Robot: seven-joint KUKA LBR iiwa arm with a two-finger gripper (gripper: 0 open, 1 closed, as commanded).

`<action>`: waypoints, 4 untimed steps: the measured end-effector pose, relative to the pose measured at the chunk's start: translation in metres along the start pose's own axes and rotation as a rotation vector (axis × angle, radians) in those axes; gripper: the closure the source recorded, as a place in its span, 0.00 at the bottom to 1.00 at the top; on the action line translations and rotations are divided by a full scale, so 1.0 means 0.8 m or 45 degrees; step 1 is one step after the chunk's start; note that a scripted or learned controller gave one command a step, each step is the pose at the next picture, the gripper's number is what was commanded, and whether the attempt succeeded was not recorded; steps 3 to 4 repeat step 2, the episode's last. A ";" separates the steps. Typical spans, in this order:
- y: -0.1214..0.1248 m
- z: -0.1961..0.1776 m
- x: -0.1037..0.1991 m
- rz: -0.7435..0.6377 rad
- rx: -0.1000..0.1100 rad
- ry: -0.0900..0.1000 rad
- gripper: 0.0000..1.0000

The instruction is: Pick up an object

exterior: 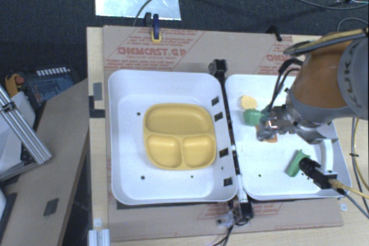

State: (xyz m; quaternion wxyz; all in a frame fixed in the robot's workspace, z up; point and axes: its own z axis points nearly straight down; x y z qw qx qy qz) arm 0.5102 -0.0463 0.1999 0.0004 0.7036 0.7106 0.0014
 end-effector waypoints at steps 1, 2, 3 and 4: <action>0.020 -0.021 0.069 -0.001 -0.001 0.001 1.00; 0.036 -0.013 0.139 -0.001 0.001 0.001 1.00; 0.036 -0.013 0.139 -0.001 0.001 0.001 1.00; 0.036 -0.013 0.139 -0.001 0.001 0.001 1.00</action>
